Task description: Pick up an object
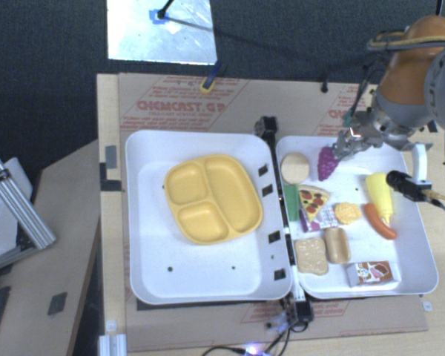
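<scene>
Hovering gripper [344,148], grip unclear, over one grape bunch [326,163]; roughly nine toys, one yellow tray [211,198].

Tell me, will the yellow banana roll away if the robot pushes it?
Probably not far. The banana is long and slightly curved, so it would likely slide or spin rather than roll. It looks like smooth plastic, so perhaps slippery. The sausage lies against it and might get shoved too.

bench [74,199] | cardboard sheet [178,102] | two white bins [144,199] on it
</scene>
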You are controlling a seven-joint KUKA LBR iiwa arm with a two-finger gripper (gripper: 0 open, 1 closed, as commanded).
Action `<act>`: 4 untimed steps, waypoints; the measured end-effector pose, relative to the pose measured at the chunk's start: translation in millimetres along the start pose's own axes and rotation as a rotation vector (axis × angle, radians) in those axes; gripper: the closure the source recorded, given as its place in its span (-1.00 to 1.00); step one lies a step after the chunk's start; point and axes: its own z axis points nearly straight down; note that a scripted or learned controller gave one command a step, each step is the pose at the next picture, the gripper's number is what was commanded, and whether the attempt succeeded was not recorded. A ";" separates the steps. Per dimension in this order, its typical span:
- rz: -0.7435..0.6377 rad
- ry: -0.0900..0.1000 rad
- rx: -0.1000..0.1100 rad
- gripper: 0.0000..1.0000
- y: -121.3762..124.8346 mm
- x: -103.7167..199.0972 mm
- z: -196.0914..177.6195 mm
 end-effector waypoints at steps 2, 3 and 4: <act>0.004 0.001 0.009 1.00 -48.0 21.8 -32.5; 0.004 0.002 0.009 1.00 -93.5 44.0 -33.1; 0.000 0.001 0.008 1.00 -100.2 62.0 -27.5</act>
